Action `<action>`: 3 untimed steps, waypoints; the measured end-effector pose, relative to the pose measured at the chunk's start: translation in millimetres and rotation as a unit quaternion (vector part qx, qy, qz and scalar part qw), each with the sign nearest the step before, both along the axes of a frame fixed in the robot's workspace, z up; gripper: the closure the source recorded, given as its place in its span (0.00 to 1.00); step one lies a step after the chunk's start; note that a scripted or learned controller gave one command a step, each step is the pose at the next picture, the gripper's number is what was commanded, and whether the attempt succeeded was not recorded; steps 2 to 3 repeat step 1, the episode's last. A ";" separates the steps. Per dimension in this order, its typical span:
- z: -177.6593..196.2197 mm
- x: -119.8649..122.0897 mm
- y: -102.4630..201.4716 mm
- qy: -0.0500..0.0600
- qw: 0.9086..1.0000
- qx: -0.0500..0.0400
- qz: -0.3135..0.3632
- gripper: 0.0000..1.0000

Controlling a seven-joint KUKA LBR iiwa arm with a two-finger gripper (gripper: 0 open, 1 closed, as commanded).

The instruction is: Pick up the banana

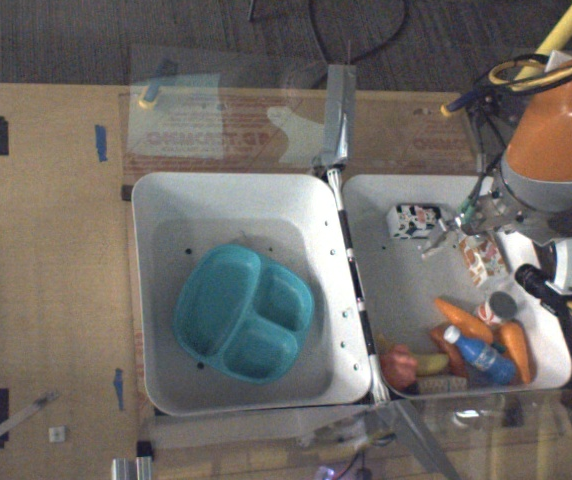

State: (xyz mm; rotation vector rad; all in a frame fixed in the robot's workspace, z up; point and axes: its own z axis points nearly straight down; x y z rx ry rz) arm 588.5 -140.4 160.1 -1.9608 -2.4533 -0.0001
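The banana (432,364) is a short yellow piece at the front of the right bin (386,268). It lies between a red apple (399,366) and a blue bottle (483,357), partly hidden by them. My gripper (449,234) hangs over the back of the same bin, just right of a small cow-patterned carton (415,220). It is well behind the banana and nothing of the banana is at it. The arm's orange band (556,133) sits above the bin's right rear corner.
Two orange carrots (463,319) (516,349), a snack packet (483,259) and a small can (488,313) crowd the right bin's front right. A teal divided plate (246,313) lies in the left bin (166,218). Cables (511,68) hang near the arm.
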 end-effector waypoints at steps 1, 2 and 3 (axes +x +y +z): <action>1.1 78.6 -63.7 -0.002 1.000 -0.001 0.012 0.00; 1.1 78.6 -63.7 -0.002 1.000 -0.001 0.012 0.00; 1.1 78.6 -63.7 -0.002 1.000 -0.001 0.012 0.00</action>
